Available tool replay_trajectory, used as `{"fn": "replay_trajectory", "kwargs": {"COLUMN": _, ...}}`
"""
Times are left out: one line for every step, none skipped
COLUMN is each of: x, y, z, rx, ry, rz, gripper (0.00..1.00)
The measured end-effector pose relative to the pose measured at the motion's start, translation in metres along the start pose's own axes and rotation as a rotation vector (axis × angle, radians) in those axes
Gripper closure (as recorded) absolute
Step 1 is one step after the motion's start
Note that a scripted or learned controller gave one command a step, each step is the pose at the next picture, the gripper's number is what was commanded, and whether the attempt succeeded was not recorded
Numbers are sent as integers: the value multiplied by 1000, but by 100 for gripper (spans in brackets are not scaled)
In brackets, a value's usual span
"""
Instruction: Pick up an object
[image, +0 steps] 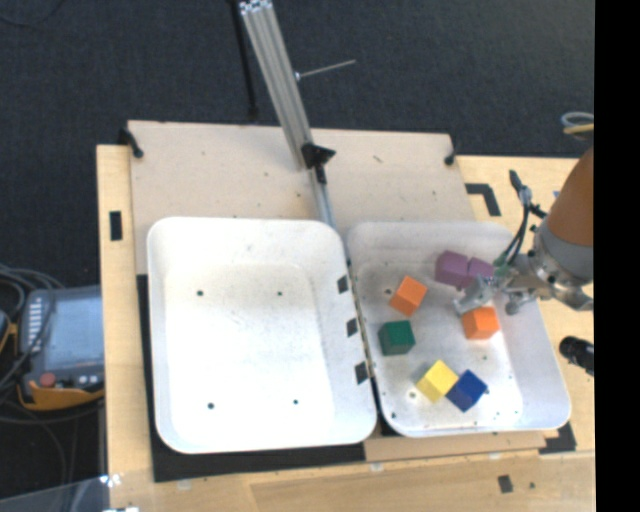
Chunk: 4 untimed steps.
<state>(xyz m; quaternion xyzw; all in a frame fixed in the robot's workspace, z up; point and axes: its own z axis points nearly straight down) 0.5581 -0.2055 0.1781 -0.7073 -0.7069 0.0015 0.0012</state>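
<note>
I see the arm (572, 215) entering from the right edge of the frame, orange band showing, wrist over the right bin (545, 395). The gripper (478, 296) hangs low at the bin's upper right, just above an orange cube (481, 323) and just below a purple block (458, 267). I cannot tell from this angle how it stands, or if it has anything.

Other pieces in the right bin:
- second orange cube (408, 294), left of the gripper, apart from it
- green cube (397, 337), below that one
- yellow cube (437, 381) and blue cube (467, 390), touching, near the lower rim

Left bin (250, 335) sits just beside the right one, centre left of frame.
</note>
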Motion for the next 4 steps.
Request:
{"fn": "replay_trajectory", "kwargs": {"x": 2, "y": 5, "z": 53, "rx": -16, "ry": -11, "rz": 2, "gripper": 0}}
{"fn": "replay_trajectory", "kwargs": {"x": 2, "y": 9, "z": 51, "rx": -27, "ry": -10, "rz": 0, "gripper": 0}}
{"fn": "replay_trajectory", "kwargs": {"x": 0, "y": 11, "z": 40, "rx": -34, "ry": -13, "rz": 3, "gripper": 100}}
{"fn": "replay_trajectory", "kwargs": {"x": -8, "y": 4, "z": -19, "rx": -11, "ry": -3, "rz": 4, "gripper": 100}}
